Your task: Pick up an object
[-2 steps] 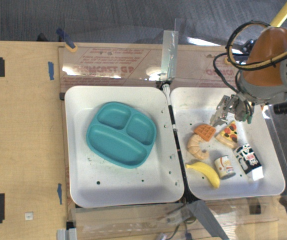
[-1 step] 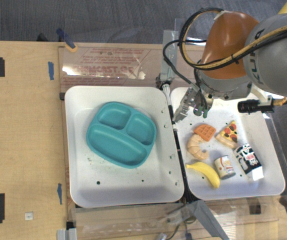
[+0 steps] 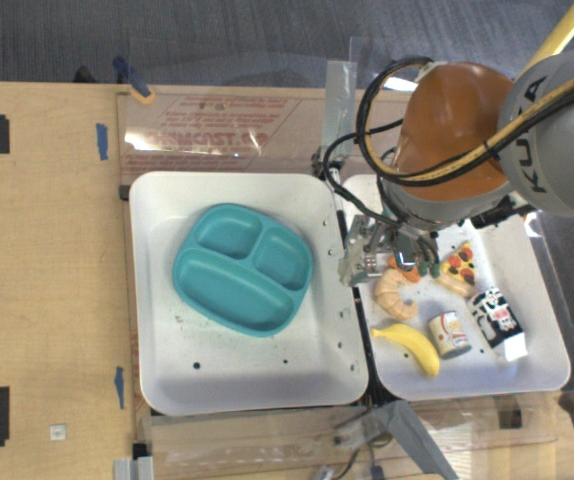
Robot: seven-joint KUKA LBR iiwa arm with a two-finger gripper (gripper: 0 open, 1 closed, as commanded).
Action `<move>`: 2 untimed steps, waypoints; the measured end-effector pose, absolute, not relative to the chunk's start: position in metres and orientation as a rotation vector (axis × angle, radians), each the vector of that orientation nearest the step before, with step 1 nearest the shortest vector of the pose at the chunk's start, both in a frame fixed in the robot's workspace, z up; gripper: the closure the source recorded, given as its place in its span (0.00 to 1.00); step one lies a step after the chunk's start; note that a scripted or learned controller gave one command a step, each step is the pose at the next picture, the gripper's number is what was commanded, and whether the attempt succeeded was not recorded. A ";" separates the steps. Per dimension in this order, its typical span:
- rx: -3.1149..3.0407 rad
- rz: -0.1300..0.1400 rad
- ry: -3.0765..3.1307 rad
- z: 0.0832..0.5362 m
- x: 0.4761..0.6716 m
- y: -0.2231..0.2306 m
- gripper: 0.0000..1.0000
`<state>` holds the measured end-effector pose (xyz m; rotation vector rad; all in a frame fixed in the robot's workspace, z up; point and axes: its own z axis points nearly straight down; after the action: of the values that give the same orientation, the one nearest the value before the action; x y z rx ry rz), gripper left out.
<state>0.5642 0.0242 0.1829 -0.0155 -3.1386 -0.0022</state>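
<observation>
My gripper (image 3: 369, 256) hangs low over the left part of the right bin (image 3: 547, 368), under the orange-banded wrist (image 3: 452, 128). Just below and right of it lies a tan croissant (image 3: 397, 293). A small orange piece (image 3: 408, 262) sits beside the gripper, partly hidden by it. A yellow banana (image 3: 413, 347) lies near the bin's front. A small can (image 3: 451, 333), a pizza slice toy (image 3: 458, 268) and a black-and-white carton (image 3: 498, 319) lie further right. Nothing is visibly held.
The left bin (image 3: 167, 368) holds a teal divided plate (image 3: 243, 268). The ridge between the two bins (image 3: 352, 308) runs right beside the gripper. Black and yellow cables (image 3: 367, 128) loop off the wrist above the right bin's back edge.
</observation>
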 end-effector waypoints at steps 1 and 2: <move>0.550 -0.002 -3.097 0.240 0.527 0.019 1.00; 1.115 -0.006 -2.933 0.181 0.507 -0.013 1.00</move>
<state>0.5066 -0.0129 0.1815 1.1147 -2.9330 -0.0056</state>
